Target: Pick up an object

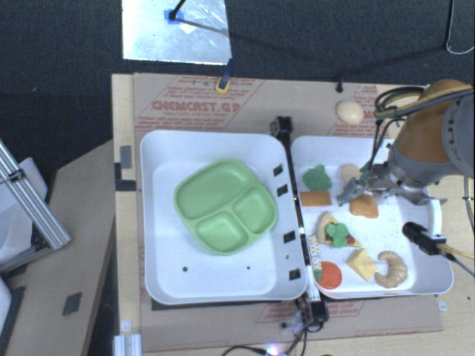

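Orange food piece [364,208] lies in right bin [445,277], touching the gripper [355,190]. Fingers' opening cannot be told. Risk: a closing grasp may clip the neighbouring beige piece [349,173] instead, judging by crowding.

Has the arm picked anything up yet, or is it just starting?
Nothing looks lifted yet: the toy foods, like the croissant and tomato, lie in the right bin. The tool is low beside an orange piece. Gripping and raising something remains.
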Available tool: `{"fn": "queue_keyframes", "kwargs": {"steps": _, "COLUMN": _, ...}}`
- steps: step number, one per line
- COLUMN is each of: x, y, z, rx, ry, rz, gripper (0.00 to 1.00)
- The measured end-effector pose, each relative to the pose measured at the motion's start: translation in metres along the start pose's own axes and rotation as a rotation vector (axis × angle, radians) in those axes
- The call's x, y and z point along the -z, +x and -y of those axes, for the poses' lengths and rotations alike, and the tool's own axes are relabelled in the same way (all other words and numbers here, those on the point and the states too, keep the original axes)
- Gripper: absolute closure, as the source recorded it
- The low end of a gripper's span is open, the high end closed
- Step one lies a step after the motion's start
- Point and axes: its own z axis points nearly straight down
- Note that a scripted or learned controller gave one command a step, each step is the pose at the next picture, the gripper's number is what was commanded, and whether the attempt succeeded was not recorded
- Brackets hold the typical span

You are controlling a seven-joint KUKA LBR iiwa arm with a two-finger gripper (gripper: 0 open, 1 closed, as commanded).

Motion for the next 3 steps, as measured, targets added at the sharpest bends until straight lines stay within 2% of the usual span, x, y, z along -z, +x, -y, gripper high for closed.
{"fn": "queue_keyframes", "kwargs": {"steps": 1, "x": -0.026, "y": 0.0, "z": -0.001, "rx": 0.0, "ry": -0.005, "rz": 0.002, "gripper": 0.0}}
{"fn": "queue_keyframes", "kwargs": {"steps": 2, "x": -0.012, "y": -0.001, "z": -0.003, "rx": -0.001, "ry": -0.013, "rz": 0.005, "gripper": 1.0}}
{"fn": "queue_keyframes", "kwargs": {"steps": 3, "x": 0.052, "y": -0.002, "z": -0.003, "rx": 0.002, "ry": -0.01, "rz": 0.003, "gripper": 1.0}}
